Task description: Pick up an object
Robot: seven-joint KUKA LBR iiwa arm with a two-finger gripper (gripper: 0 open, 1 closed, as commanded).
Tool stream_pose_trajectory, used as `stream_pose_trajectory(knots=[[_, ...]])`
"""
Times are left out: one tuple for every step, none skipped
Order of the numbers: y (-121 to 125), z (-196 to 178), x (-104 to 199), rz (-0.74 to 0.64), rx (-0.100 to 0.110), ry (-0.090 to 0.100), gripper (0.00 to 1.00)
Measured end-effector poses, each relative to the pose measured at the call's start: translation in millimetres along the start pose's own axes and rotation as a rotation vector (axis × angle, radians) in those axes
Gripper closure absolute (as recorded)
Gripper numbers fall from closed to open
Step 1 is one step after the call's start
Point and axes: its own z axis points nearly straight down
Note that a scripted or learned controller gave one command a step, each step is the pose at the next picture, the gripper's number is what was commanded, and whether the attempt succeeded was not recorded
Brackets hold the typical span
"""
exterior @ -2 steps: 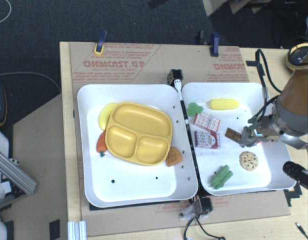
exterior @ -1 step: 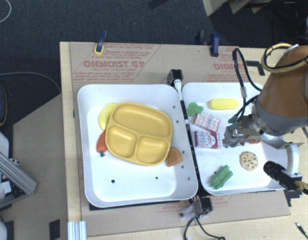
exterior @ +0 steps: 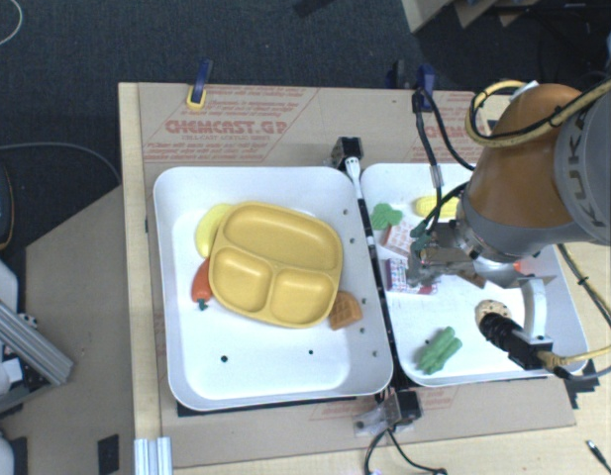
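- Over in the left bin (exterior: 176, 265), a yellow divided tray (exterior: 275, 263) sits upside-down-looking across the middle, with a yellow piece (exterior: 208, 228) peeking out at its upper left, an orange-red carrot-like toy (exterior: 201, 285) at its left edge and a small brown waffle-like piece (exterior: 346, 311) touching its lower right corner.
- Crossing the rim into the right bin (exterior: 562, 295): a green leafy toy (exterior: 386, 215) near the top, a pink-and-white packet (exterior: 396, 265) just beside the divider, a green pod-shaped toy (exterior: 439, 349) down near the front.
- The gripper (exterior: 424, 265) hangs low over that packet; I cannot tell from here whether it is released or clenched, and nothing is plainly held.
- My read: the packet is the target. It lies flat against the bin wall, so a good grab wants a straight descent, keeping off the rim.
- The tabletop (exterior: 246, 127) is a cardboard-coloured board with red lettering, clamps at its back edge; dark carpet and loose cables lie around it.
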Motion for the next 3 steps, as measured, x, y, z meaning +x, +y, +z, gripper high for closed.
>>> stream_pose_trajectory(knots=[[16, -12, 58, -0.001, -0.003, 0.0, 1.0], [14, -6, 64, 0.005, 0.003, -0.001, 1.0], [11, -23, 73, 0.004, -0.003, -0.001, 1.0]])
